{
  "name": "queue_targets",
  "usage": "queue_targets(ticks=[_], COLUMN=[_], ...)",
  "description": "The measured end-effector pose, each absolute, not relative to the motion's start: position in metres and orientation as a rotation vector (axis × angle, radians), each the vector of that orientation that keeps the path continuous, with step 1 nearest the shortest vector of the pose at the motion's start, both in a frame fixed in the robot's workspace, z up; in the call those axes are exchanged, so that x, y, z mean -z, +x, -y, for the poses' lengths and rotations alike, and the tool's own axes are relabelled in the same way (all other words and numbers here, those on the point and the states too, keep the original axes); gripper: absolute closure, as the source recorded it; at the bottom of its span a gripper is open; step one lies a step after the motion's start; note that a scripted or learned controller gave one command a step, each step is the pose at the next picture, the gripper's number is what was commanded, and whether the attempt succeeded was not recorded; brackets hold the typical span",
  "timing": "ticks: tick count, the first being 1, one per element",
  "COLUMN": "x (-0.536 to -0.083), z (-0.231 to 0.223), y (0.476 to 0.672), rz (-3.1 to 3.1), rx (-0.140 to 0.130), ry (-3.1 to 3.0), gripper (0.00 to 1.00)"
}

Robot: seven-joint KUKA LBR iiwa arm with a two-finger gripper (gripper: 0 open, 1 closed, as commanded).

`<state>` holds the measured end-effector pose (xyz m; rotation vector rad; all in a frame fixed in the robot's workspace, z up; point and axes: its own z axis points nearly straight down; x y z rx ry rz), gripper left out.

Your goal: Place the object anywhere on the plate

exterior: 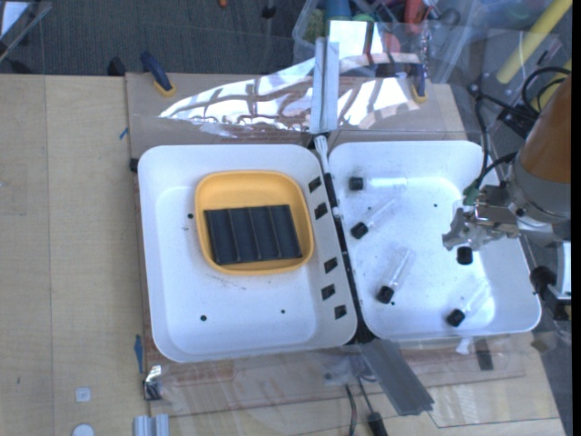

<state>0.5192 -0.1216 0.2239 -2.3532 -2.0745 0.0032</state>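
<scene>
1. From above the bench we see two shallow white bins side by side: the left bin (172, 325) carries a yellow plate (211, 191), and on that plate lies a dark ribbed rectangular block (252, 234).
2. In the right bin (427, 321) we count several clear tubes with black caps, scattered apart: one near the top edge (377, 183), one just below it (370, 220), one toward the middle (394, 276), and one near the lower right corner (465, 307).
3. The arm reaches in from the right, and its gripper (461, 239) hangs over the right bin's right half, well apart from the plate.
4. A small black-capped piece (465, 256) sits just below the gripper; we cannot tell whether it is gripped, nor how the gripper's tips are set.
</scene>
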Motion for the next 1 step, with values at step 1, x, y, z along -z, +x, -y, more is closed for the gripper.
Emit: queue_targets(ticks=[1], x=[-0.2483], z=[0.1144], y=[0.5221], rz=[2.370], rx=[0.001], ry=[-2.065], gripper=[1.00])
